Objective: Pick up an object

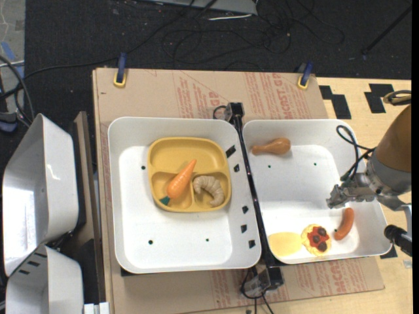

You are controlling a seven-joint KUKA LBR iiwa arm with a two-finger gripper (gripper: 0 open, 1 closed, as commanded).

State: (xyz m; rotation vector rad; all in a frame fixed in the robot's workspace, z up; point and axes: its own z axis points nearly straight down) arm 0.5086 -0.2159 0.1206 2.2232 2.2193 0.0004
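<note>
— Nearest the lens, what is seen in the right bin (298,169)?

— Along that bin's near wall a pale yellow flat piece (284,243) is laid, and just beside it a small pizza-like piece (317,237) with red and dark toppings. Close to these, toward the arm, a reddish sausage (345,223) is set at a slant on the bin floor.

— And the gripper (340,198)?

— It is lowered into the right bin, just above the sausage's upper end. Whether contact is made cannot be told, and whether the claw is spread or pressed together cannot be told either; nothing is seen pinched in it.

— What else is kept in the right bin?

— A brown drumstick (272,147) is laid by the far wall, well apart from the gripper.

— And across the divider from the right bin?

— The left bin (131,195) is occupied by a yellow divided plate (190,150). In its near compartments an orange carrot (181,179) is tilted across the ridge, and a pale shrimp (209,188) is curled just beside it.
</note>
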